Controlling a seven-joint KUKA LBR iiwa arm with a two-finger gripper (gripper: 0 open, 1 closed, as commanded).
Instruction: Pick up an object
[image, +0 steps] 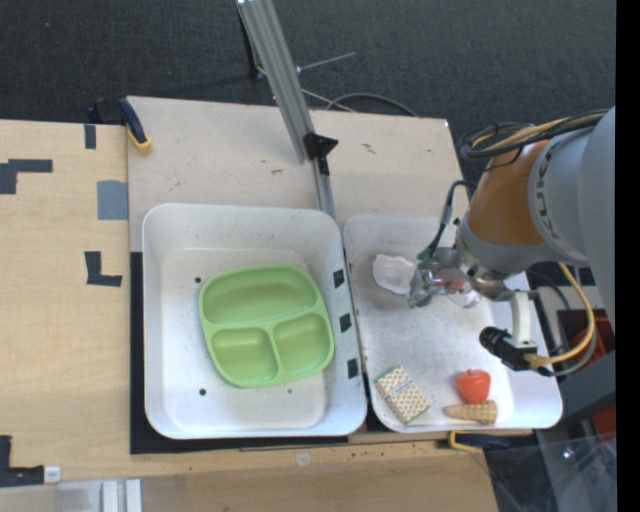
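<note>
- Green tray (265, 325) lies in the left bin (160, 300), well apart from the gripper (425, 290).
- Translucent white object (392, 272), just left of the gripper in the right bin (540, 405); its long axis seems to run left-right, and it could slip or crumple.
- Fingers: I cannot tell their state.

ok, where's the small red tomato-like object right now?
The small red tomato-like object sits near the front right corner of the right white bin, just above the tan cone-shaped piece.

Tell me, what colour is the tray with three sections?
Light green. The tray shows clearly in the camera view.
</note>
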